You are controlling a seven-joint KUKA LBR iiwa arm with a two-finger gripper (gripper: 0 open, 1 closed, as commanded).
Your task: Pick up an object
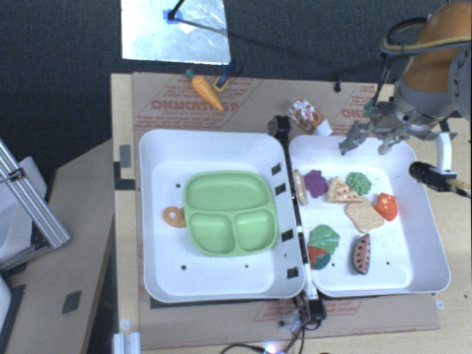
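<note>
A robotics lab test bench: a grey and orange robot arm (435,57) reaches over two white bins (158,198) of toy food (346,205), on cardboard (243,98), with an aluminium frame (26,198) alongside.

Behind the bins, a toy carrot (206,92) lies on the cardboard sheet (251,98) covering the worktop (81,190). A small printed packet (308,116) rests near the right bin's rear edge. A reflective panel (175,21) lies farther back.
</note>
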